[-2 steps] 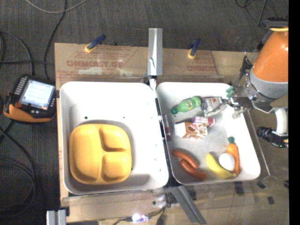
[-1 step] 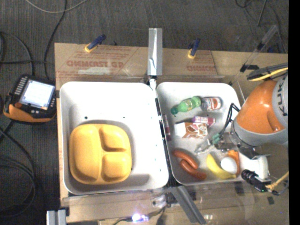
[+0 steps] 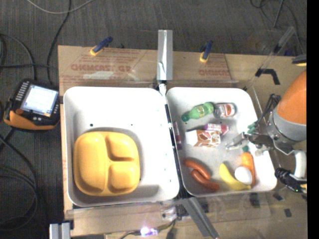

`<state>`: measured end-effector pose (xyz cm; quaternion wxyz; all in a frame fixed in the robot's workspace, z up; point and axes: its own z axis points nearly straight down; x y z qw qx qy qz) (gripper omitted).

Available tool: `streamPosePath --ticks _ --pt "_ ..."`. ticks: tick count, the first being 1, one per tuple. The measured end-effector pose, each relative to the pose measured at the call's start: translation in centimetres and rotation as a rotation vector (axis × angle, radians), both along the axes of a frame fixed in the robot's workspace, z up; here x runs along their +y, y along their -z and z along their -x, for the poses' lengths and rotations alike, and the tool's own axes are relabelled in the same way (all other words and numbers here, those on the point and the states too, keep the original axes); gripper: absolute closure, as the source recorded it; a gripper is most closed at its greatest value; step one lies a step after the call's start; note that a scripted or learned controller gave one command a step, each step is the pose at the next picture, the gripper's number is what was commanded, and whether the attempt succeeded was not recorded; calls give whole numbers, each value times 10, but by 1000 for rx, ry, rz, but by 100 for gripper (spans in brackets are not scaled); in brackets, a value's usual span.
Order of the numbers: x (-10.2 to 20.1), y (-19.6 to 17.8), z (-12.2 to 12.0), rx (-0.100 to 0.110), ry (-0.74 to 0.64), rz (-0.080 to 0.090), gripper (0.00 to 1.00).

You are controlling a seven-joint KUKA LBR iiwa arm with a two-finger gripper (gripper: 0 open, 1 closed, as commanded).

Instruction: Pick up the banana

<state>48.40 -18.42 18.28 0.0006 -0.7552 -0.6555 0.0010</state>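
The banana (image 3: 229, 178) is yellow and lies near the front edge of the right bin (image 3: 214, 90), curving against a white egg (image 3: 242, 175) on its right. My gripper (image 3: 241, 141) hangs over the right side of that bin, above and slightly to the right of the banana as seen here, apart from it. The grey arm with its orange band (image 3: 295, 102) comes in from the right edge. Nothing can be seen held by the gripper.
An orange carrot (image 3: 247, 162) lies beside the egg. Two red sausages (image 3: 199, 174) sit left of the banana. Farther back are snack packets (image 3: 208, 136), a green bottle (image 3: 198, 111) and a can (image 3: 225, 109). The left bin (image 3: 84, 96) holds a yellow divided plate (image 3: 106, 162).
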Motion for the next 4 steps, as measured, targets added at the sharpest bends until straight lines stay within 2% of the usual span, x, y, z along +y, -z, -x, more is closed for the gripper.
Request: streamPosePath --ticks 1,2,3,4 --pt "0 0 0 0 0 0 0" --pt "14 93 -3 -9 -186 -5 0" --pt "12 83 -5 -14 -185 2 100" --pt "12 83 -5 -13 -186 1 0"
